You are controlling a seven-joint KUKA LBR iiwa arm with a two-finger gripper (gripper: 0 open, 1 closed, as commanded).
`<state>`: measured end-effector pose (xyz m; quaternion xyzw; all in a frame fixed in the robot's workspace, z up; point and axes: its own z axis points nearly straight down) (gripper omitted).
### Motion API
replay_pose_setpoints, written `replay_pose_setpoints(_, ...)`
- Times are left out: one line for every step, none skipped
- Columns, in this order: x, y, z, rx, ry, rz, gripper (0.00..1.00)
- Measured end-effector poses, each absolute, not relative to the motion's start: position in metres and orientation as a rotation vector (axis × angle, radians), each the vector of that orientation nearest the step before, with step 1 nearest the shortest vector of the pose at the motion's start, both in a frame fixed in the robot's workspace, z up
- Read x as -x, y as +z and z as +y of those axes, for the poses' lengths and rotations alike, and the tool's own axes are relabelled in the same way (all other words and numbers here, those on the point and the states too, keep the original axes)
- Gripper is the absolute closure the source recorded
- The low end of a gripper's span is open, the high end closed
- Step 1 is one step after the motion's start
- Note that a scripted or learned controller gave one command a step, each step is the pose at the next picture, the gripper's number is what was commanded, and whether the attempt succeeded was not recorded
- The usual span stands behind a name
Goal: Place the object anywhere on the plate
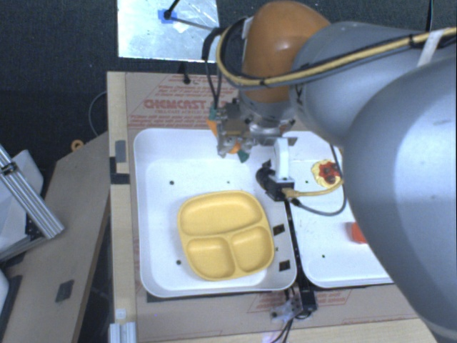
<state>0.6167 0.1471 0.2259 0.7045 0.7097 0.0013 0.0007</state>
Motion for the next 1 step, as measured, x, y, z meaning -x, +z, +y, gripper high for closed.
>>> replay_pose_setpoints(-0.6160, 0.2258, 0.1469, -2.213, 0.002, 2.228, 0.00)
